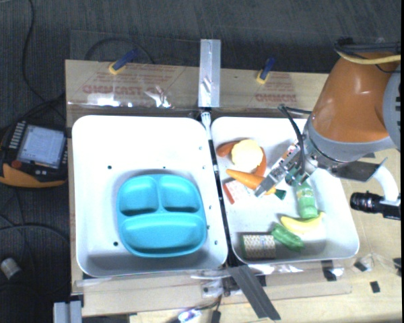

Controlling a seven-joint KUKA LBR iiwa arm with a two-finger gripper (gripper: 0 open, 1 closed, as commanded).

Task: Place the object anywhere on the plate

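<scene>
A blue three-compartment plate lies in the left bin with nothing on it. The right bin holds toy food: an orange carrot, a pale round piece on an orange peel shape, a small red and white packet, a green bottle, a yellow banana, a green vegetable and a grey mesh block. My gripper reaches down from the right over the middle of the right bin, its tips just right of the carrot's end.
The arm's orange band and grey wrist cover the right bin's far right corner. A central divider separates the two bins. A handheld device lies left of the bench, with cables on the floor.
</scene>
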